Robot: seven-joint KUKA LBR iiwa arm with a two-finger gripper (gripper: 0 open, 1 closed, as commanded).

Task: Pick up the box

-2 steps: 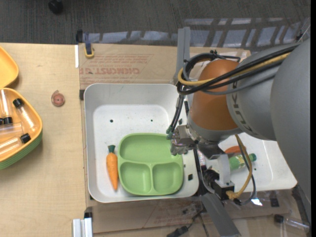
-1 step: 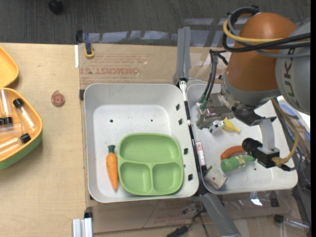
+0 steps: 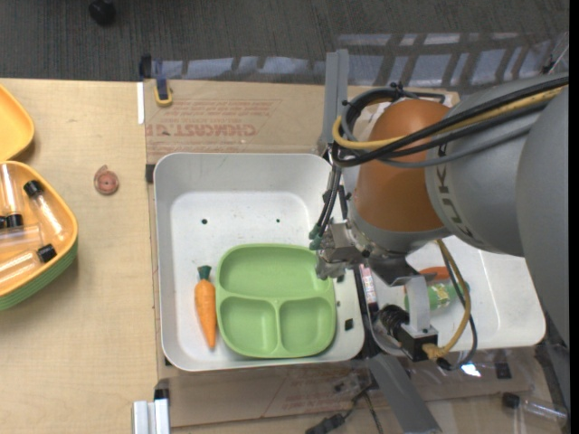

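At the far left of the counter (image 3: pixel 81 351) sits a yellow tray (image 3: pixel 36 233) holding small vials. The left bin (image 3: pixel 172 242) carries a toy carrot (image 3: pixel 206 307) lying just beside a green divided plate (image 3: pixel 271 301). Over the seam between the bins hangs the arm (image 3: pixel 407 179), its bulk covering most of the right bin (image 3: pixel 507 315). The gripper (image 3: pixel 336 259) appears to sit low at the plate's right edge, but whether it is apart or together I cannot tell. A green-and-orange object (image 3: pixel 440 289), possibly the box, peeks out beneath the arm in the right bin. I judge the step to be the approach; next, the gripper must centre over the box and descend.
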